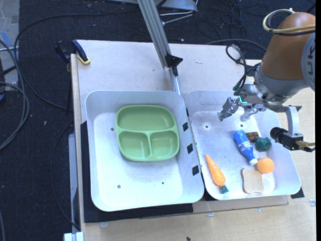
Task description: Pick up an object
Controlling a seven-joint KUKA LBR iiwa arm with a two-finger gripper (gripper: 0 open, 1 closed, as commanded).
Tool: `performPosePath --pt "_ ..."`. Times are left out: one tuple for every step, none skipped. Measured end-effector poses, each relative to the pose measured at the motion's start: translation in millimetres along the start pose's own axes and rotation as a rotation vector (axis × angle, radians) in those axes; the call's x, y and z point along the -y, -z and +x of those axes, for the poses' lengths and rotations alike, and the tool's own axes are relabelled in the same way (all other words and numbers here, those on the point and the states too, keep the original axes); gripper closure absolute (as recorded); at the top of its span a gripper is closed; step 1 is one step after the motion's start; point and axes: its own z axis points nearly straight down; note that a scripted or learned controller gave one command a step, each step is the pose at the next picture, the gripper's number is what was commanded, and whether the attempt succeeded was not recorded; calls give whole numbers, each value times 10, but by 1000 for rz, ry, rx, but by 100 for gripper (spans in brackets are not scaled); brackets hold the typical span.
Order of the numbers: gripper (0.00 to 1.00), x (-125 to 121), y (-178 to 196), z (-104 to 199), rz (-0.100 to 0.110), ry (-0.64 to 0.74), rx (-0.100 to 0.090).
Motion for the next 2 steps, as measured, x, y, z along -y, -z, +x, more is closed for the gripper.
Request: performPosePath --pt "0 -4 6 -1 -2 0 0" --pt "0 6 -443 -55 2 -3 1"
